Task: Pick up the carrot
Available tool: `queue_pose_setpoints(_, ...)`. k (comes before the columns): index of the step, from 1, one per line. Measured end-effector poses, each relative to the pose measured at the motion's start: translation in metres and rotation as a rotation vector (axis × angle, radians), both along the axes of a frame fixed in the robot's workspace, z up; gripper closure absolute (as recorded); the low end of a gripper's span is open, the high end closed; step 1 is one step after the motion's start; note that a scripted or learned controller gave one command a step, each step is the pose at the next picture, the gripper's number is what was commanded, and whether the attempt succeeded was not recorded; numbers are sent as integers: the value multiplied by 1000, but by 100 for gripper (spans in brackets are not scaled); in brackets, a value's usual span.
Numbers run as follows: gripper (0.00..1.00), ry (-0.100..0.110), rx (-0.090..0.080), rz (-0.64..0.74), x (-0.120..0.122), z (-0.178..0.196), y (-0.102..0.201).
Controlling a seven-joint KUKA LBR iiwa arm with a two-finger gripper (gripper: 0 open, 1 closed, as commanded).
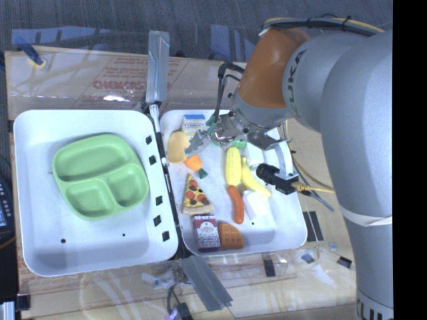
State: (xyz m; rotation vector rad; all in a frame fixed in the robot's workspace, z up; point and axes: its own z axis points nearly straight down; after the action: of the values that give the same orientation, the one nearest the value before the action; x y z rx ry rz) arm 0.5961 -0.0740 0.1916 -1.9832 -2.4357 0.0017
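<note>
The carrot [193, 163] lies in the right bin [288, 224], near its left wall — a small orange piece with a bit of green at its lower end, just below a pale yellow rounded food piece [176, 146]. The gripper [199, 141] hangs just above and to the right of the carrot, its metal fingers pointing down-left; whether they are spread or closed cannot be told, and nothing is seen between them.

Readable writing is scarce. The grey arm [320, 65] carries part of the letters "KUKA" beside its orange band. Red print shows on the clear sheet [120, 82] behind the bins, too faint to read. A small blue-and-white carton [193, 122] at the back of the right bin and a dark red box [206, 233] at its front both bear labels that are too small to make out.

Also in the right bin: a pizza slice [195, 195], a corn cob [232, 165], a banana [255, 182], a red-orange sausage [236, 204] and a brown waffle-like piece [230, 235].

The left bin [40, 245] holds a green divided plate [101, 175] with three compartments.
</note>
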Motion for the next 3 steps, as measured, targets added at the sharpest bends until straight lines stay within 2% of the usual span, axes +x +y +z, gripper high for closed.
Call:
queue_pose_setpoints(1, 0, 1, 1, 232, 11, -101, -35)
queue_pose_setpoints(2, 100, 1, 0, 235, 12, -90, -36)
queue_pose_setpoints(3, 0, 1, 0, 235, 12, -90, -36)
